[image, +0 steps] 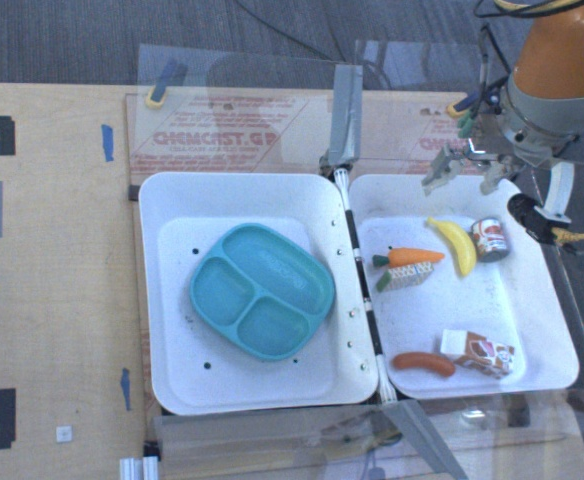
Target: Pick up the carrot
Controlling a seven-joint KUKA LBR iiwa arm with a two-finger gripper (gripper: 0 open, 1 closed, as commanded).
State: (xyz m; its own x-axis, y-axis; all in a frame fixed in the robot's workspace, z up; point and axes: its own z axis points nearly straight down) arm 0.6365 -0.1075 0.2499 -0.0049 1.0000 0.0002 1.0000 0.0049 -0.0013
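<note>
The carrot, orange with a green top pointing left, lies in the right bin near its middle-left, just above a small speckled block. My gripper hangs above the bin's far edge, up and to the right of the carrot, well apart from it. Its two fingers are spread and nothing sits between them.
In the right bin also lie a banana, a small can, a sausage and a snack packet. The left bin holds a blue divided plate. A metal divider stands behind the bins.
</note>
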